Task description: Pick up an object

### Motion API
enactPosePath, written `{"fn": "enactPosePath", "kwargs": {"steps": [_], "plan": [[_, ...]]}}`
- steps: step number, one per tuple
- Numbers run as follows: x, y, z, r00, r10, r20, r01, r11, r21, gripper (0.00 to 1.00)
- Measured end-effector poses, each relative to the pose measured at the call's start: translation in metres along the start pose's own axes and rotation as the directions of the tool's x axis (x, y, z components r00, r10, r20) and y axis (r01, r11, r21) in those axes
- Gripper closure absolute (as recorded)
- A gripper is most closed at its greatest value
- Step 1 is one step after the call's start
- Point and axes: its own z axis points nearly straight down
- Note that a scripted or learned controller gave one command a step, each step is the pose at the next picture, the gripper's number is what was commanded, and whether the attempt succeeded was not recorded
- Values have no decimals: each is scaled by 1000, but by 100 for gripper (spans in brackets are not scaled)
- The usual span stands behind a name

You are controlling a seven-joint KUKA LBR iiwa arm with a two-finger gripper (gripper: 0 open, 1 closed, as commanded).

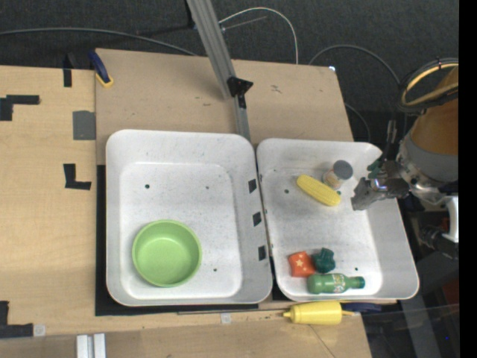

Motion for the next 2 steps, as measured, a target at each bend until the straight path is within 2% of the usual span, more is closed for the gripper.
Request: {"fn": "enactPosePath", "kwargs": {"steps": [2], "plan": [[99,0,18,1000,-2,0,2,1000,0,100]]}}
